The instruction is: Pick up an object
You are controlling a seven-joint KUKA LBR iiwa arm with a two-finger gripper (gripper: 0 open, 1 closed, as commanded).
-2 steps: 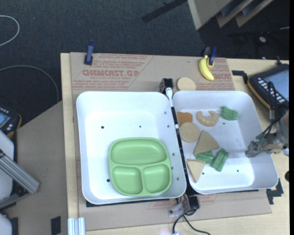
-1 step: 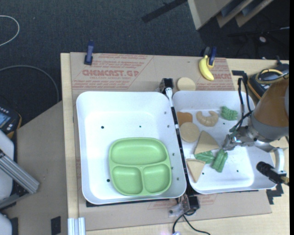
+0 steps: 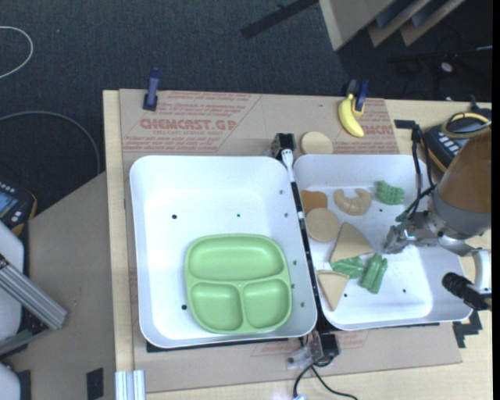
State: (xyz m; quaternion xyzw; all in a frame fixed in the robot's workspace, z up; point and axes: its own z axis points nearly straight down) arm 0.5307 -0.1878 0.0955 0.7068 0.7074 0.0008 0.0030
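Pincer (image 3: 393, 237) hangs low in the right white shallow bin (image 3: 406, 308), near its right wall; can't tell how far open it is, nothing seen held. Closest target: green plastic pickle-shaped toy (image 3: 374, 273), just below-left of it, touching a tan wedge-shaped toy (image 3: 348, 244). Best approach, imo: straddle the green toy across its short axis, w/ tips clear of the wedge, then close.

A pale wooden bench (image 3: 121, 234) stands on dark blue-grey carpet (image 3: 70, 47). A thin white cable (image 3: 23, 47) loops across the floor at upper left. Light wooden furniture (image 3: 375, 23) sits at top right.
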